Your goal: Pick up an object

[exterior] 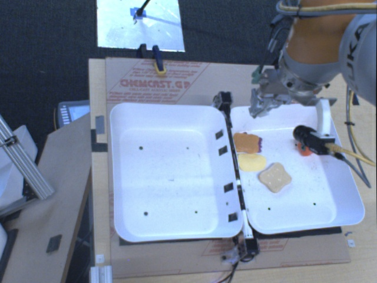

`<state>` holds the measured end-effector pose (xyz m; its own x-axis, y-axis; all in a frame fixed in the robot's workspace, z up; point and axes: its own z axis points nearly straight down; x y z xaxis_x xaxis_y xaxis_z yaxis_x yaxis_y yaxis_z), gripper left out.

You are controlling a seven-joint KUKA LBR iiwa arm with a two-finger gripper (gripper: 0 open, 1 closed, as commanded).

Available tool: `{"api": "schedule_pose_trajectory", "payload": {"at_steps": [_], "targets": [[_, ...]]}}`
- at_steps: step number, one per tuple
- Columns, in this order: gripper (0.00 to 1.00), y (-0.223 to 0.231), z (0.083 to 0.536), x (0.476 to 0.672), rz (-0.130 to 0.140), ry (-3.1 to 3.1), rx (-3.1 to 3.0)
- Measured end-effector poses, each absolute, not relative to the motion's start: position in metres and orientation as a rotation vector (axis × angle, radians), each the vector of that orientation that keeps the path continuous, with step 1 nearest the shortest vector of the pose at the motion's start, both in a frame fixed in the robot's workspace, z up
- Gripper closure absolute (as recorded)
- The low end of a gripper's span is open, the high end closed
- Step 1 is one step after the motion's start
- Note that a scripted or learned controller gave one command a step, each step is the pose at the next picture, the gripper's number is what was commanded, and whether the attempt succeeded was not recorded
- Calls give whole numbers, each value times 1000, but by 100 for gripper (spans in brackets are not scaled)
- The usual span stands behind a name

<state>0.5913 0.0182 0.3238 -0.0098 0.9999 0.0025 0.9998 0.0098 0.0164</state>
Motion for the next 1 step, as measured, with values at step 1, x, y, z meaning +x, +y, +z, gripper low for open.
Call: {"api": "schedule_pose_trajectory", "payload": {"at_steps": [1], "targets": [[100,32,316,520,1,2230,2216]]}}
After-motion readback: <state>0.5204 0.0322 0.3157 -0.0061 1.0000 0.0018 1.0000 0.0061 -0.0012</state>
